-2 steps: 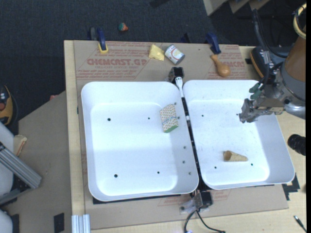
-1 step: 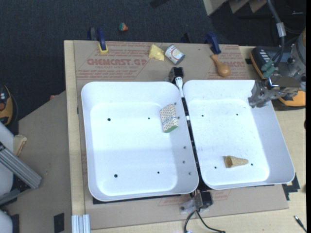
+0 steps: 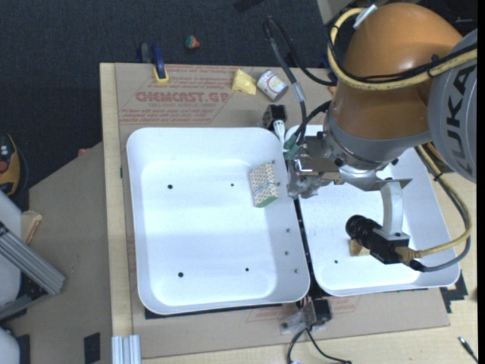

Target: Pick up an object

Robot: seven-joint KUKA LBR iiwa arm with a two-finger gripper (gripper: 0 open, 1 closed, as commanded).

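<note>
Over the seam between the 2 white bins, my gripper (image 3: 298,175) hangs just beside the right wall of the left bin (image 3: 189,241). 1 small speckled block (image 3: 264,184), pale with fine flecks, lies in that left bin close to the same wall, slightly tilted, and it is the nearest thing to the gripper. I see it beside the gripper, not within it, so I count nothing as held. Whether the gripper is released or clenched I cannot tell, because the wrist's bulk hides the tip from this angle. The right bin (image 3: 333,275) lies under the arm (image 3: 386,67), which covers much of its floor from me.

I judge this to be the approach step, with the grasp not yet made. The next move calls for shifting toward the block, lining up over it clear of the bin wall, then descending and closing on it.
</note>
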